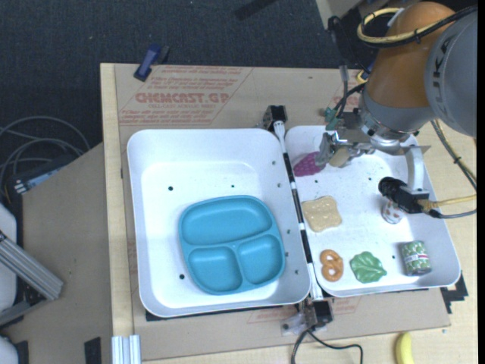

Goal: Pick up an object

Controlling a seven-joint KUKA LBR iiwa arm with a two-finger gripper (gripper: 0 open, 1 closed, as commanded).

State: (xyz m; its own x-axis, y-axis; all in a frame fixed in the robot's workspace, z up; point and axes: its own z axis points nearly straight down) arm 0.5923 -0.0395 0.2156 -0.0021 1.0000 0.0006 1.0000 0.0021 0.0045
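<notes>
My gripper [336,152] hangs over the far left part of the right bin [436,226], under the grey and orange arm. A magenta object [306,164] lies just to its left, against the bin's left wall; whether they touch is unclear. Nearer the front lie a piece of toast [321,213], a pretzel [331,264], a green leaf-shaped piece [367,267] and a small green can [414,257]. None of these is lifted.
The left bin [151,165] holds a blue divided plate [229,243]. A black clip [274,115] sits where the two bins meet at the back. A blue item [150,62] lies on the cardboard behind the bins.
</notes>
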